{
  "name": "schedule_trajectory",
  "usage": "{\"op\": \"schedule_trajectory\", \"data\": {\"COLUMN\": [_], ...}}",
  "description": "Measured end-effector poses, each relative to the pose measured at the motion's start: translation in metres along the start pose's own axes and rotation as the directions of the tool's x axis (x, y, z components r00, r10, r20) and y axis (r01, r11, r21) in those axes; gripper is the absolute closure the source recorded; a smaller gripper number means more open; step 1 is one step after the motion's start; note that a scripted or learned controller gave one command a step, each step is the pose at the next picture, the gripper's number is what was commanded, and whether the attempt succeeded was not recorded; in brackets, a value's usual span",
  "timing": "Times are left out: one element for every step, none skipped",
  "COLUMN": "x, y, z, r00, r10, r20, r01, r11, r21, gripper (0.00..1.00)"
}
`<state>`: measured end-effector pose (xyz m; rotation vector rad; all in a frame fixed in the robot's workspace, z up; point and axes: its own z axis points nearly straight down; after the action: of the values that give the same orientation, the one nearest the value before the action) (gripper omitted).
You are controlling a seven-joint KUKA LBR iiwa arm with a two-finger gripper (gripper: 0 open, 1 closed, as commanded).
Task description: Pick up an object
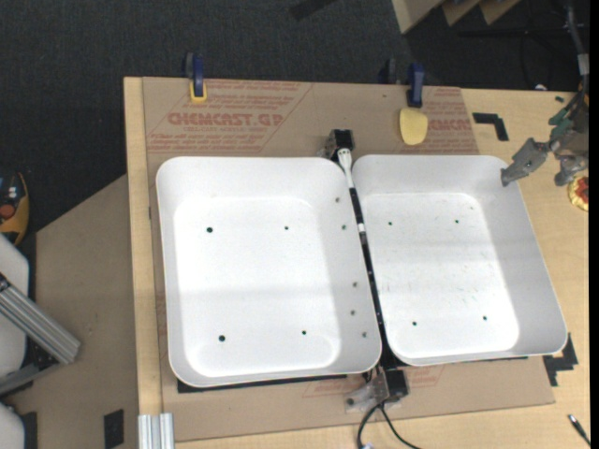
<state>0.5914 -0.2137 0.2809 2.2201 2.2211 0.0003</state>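
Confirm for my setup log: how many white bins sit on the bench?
2: the left bin and the right bin, side by side, meeting at the bench's middle.

My gripper (520, 168) sits at the view's right edge, angled leftward and downward. Little of my arm shows beyond it.

Two small things seen outside the white bins

A small yellow piece (413, 125), round and soft-looking, is seen lying flat on the brown board (281, 110) on the table, just behind the back rim of the right bin (524, 251) and just under a blue clamp (416, 82). A little red and yellow thing (579, 191) is seen at the far right, near that bin's back corner; it is cut off, so its shape cannot be told.
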Motion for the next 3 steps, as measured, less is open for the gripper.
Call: {"op": "schedule_trajectory", "data": {"x": [0.0, -0.011, -0.012], "y": [0.001, -0.039, -0.074], "z": [-0.011, -0.005, -0.101], "r00": [1.0, 1.0, 1.0], "r10": [-0.001, 0.003, 0.002], "r20": [0.002, -0.001, 0.005], "r01": [0.001, -0.003, -0.002], "r11": [1.0, 1.0, 1.0], "r21": [-0.004, 0.004, -0.011], "gripper": [1.0, 1.0, 1.0]}}
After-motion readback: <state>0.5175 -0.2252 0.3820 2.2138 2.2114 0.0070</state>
